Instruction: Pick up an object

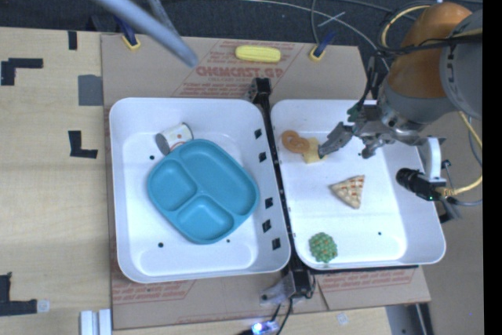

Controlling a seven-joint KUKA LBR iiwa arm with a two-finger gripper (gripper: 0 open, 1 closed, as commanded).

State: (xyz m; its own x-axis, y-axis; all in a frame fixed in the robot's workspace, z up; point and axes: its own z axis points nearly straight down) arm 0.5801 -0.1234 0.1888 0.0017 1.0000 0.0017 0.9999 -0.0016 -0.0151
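Observation:
The right bin (408,243) holds a brown pretzel-like piece with a yellow chunk (300,143) at its upper left, a tan pizza-slice wedge (349,191) in the middle and a green broccoli-like ball (322,246) near the front. My gripper (351,141) hangs over the right bin's upper part, just right of the pretzel piece and above the wedge. Its dark fingers (333,140) stand spread apart with nothing between them.
The left bin (125,192) carries a blue three-compartment tray (202,190) and a small white cup (174,137) lying on its side. A yellow banana-like object (257,53) lies on the cardboard behind the bins. The grey arm and cables crowd the right side.

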